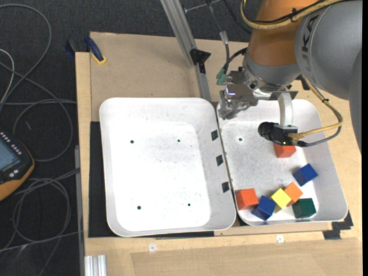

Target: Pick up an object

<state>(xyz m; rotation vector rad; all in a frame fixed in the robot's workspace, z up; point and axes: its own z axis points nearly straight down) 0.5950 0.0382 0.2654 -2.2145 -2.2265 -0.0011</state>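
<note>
Several small blocks lie in the right bin [253, 165]. A red block [284, 150] sits near the bin's middle, partly under a black fitting on the arm. A blue block [306, 173] lies by the right wall. Along the front wall sit an orange block [247, 198], a second blue block [265, 207], a yellow block [280, 198], another orange block [294, 191] and a green block [304, 208]. My gripper [230, 104] hangs over the bin's back left corner, well away from the blocks, with nothing visibly held.
The left bin [109, 115] stands beside the right one, with a ridge and black clips between them. A slanted metal pole [184, 30] rises behind the bins. Cables and a handheld pendant [11, 163] lie off the bench at left.
</note>
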